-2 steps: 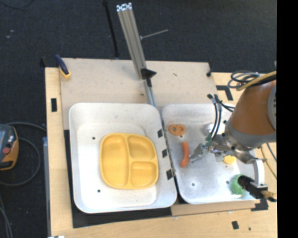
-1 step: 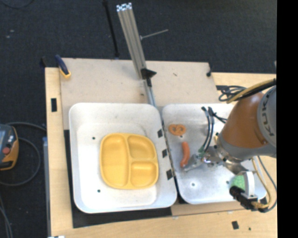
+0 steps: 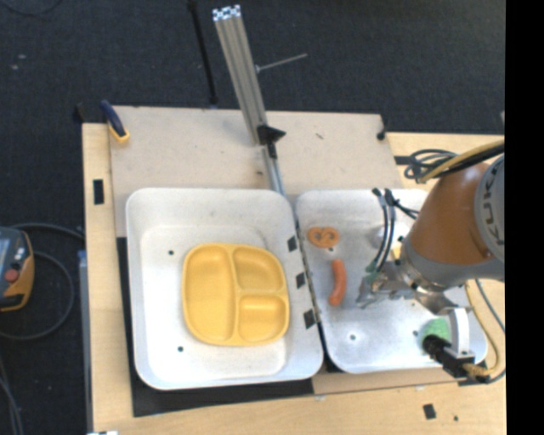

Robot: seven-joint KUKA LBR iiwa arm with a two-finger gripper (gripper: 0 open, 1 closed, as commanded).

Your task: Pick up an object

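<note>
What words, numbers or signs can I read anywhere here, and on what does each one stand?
"KU" on the orange band of the grey robot arm; further letters are cut off.
Black-and-white chequered patch atop the slanted aluminium rail: a pattern, no letters.
Orange box with a red button at the left edge: markings too blurred to read.
Yellow divided plastic tray: no text.

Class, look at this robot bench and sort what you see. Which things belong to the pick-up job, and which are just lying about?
Belong to the job, as far as the picture shows:
- gripper, over the right bin
- orange sausage, beside the gripper
- orange pretzel, same bin

Just lying about:
- yellow divided plate in the left bin
- blue-and-yellow clamp at the bench corner
- metal rail
</note>
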